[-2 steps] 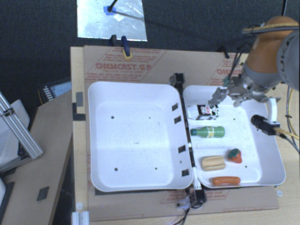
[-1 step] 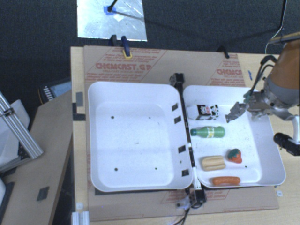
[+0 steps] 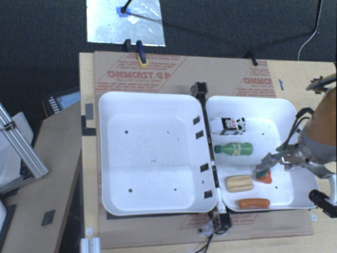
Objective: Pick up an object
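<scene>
Bins: two shallow white plastic bins side by side on the tabletop (image 3: 87, 194), a left bin (image 3: 113, 157) and a right bin (image 3: 284, 109), joined along a black divider strip (image 3: 206, 141).
Things in the right bin: five, counted below.
Carton: one small white carton with black cow patches (image 3: 228, 125), near the far wall.
Bottle: one green plastic bottle with a yellow label (image 3: 234, 149), lying on its side, just below the carton.
Bun: one tan hot-dog bun (image 3: 239, 183), near the divider.
Sausage: one orange-red sausage (image 3: 254, 203), lying by the near wall, just below the bun.
Red piece: one small red object (image 3: 265, 177), right of the bun, touching the tip of the claw; its kind is too small to tell.
Claw: one, the grey two-finger claw (image 3: 264, 167), reaching in from the right, low over the red piece; I cannot tell whether it is spread or closed.
Surface: brown cardboard sheet printed in red letters (image 3: 158, 70) under both bins.
Room: dark carpeted floor (image 3: 42, 36); one shiny silver square plate (image 3: 125, 13) lies on it beyond the tabletop.
</scene>
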Tool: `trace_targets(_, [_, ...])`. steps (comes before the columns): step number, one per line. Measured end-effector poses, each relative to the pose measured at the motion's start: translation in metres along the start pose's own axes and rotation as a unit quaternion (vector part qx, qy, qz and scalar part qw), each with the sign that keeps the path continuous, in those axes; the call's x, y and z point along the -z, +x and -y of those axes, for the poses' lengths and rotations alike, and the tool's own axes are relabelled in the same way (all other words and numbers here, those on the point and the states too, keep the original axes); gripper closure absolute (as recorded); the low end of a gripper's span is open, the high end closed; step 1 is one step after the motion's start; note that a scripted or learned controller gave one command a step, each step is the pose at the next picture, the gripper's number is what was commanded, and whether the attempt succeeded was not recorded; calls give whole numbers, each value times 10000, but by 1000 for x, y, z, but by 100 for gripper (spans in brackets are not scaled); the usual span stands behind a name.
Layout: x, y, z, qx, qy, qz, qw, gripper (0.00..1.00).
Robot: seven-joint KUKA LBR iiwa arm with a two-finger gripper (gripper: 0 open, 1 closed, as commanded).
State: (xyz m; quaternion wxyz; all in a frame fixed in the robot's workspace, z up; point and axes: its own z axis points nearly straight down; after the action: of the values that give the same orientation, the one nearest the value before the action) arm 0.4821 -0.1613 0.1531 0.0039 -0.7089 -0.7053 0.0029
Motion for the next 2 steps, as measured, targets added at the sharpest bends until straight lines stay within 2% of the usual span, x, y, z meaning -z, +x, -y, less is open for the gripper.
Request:
trace_targets(1, [-71, -47, -45, 19, -59, 17, 10000, 0])
trace_targets(2, [131, -27, -81, 63, -156, 40, 9998, 0])
